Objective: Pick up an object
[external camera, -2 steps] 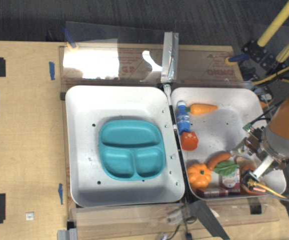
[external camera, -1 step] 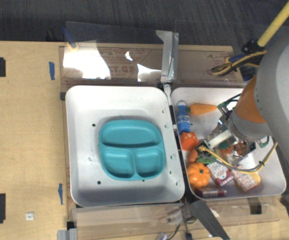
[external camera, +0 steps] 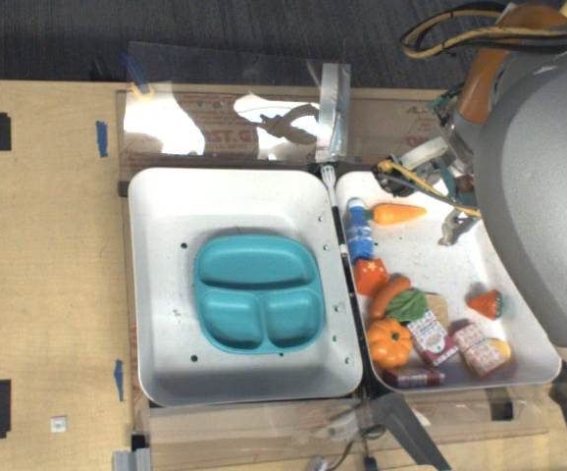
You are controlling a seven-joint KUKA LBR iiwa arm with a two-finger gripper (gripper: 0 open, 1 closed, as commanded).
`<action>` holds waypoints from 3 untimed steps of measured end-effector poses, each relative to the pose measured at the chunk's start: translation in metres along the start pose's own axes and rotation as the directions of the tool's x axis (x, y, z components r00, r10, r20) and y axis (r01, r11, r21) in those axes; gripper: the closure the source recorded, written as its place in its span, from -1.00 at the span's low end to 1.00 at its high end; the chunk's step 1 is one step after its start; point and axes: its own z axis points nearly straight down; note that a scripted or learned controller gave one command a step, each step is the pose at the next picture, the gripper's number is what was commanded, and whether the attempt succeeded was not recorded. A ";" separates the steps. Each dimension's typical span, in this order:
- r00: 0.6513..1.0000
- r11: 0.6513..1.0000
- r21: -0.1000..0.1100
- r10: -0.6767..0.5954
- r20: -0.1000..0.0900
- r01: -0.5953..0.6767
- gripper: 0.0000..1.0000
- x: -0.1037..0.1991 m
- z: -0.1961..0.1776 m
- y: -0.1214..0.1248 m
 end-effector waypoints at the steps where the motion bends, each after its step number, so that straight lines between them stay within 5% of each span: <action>1: 0.995 0.995 0.000 0.096 0.007 -0.096 -1.00 0.018 0.005 0.012; 2: 0.993 0.993 0.001 0.120 0.006 -0.120 -1.00 -0.055 -0.033 0.022; 3: 0.994 0.994 0.000 0.111 0.003 -0.111 -1.00 -0.004 -0.085 0.024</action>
